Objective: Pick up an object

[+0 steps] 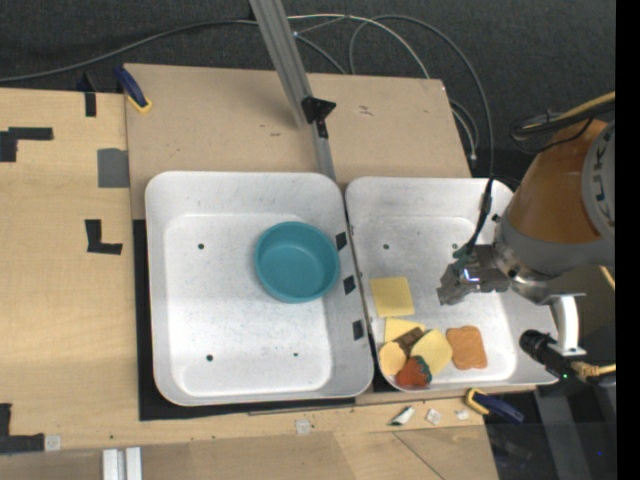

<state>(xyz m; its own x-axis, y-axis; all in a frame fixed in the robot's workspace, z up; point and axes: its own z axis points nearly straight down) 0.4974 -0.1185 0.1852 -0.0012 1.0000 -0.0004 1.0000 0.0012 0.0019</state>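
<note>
While the arm [560, 218] reaches over the right bin [420, 200], its end effector [458, 286] hangs low; its opening is unclear. Just beside it, toward the bin's front edge, lies an orange block [466, 347].

Left bin [180, 298]: one teal bowl [296, 260], upright, right of centre. Right bin [400, 203]: yellow square piece [392, 295]; near-left cluster of small food-like items [413, 353]; orange piece [466, 347] beside it. Gripper [457, 285] low above the bin's middle, nothing seen between its fingers

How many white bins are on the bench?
2. The left bin holds a blue bowl. The right bin touches it side by side and holds the small items near its front edge.
</note>
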